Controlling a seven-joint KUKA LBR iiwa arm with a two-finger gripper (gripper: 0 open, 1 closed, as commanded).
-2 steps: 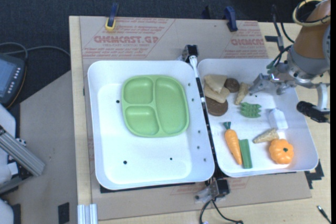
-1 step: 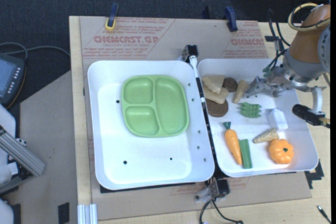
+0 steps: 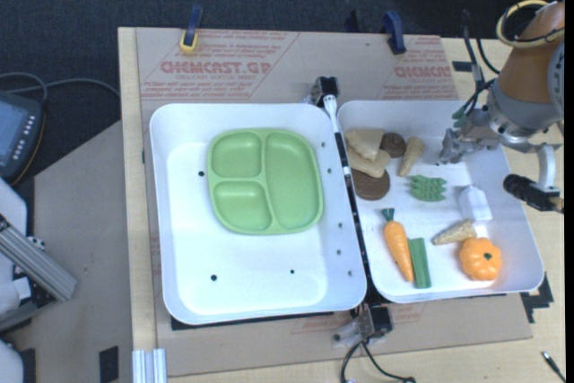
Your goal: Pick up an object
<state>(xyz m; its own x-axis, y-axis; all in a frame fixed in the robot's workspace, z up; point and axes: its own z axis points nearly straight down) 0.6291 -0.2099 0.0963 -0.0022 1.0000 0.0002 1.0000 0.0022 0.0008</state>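
Hovering over the far side of the right bin (image 3: 529, 233), the gripper (image 3: 453, 148) sat near the green toy (image 3: 428, 187); couldn't tell its grip state. Best approach imo: drop straight down onto that toy, w/ clear room around it. Carrot (image 3: 398, 248) and pumpkin (image 3: 480, 258) lay nearer, crowded by the near rim.

Green divided plate (image 3: 266, 180) in left bin (image 3: 170, 220), two clamps (image 3: 189, 30)
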